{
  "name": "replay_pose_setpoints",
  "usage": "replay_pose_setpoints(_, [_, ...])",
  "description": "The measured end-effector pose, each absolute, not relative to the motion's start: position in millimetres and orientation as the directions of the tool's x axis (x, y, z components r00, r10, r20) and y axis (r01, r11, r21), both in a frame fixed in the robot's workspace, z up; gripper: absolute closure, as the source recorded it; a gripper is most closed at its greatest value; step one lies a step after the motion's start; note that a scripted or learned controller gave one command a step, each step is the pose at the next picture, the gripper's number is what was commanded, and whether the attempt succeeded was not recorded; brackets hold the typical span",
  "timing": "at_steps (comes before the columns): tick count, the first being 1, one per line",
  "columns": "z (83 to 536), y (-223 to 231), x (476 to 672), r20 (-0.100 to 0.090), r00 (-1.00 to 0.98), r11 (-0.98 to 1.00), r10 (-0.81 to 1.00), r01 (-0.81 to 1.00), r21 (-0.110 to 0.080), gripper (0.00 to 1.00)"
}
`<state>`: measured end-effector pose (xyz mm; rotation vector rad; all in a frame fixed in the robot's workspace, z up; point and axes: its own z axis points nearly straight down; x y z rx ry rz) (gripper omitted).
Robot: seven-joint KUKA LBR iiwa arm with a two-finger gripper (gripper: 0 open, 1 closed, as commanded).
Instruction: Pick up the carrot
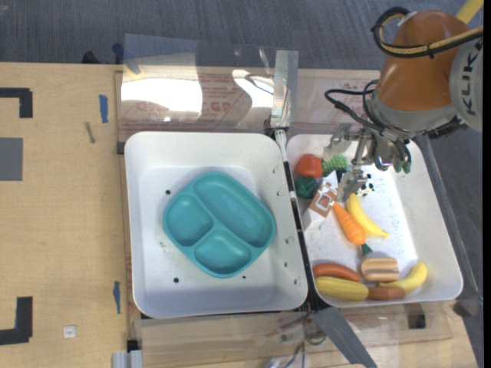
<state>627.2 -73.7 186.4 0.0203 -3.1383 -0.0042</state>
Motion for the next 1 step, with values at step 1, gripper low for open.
replay_pose_setpoints(1, [122.1, -87.1, 594.6, -0.036, -0.997, 0.998, -0.063, -0.063, -0.004, 0.0])
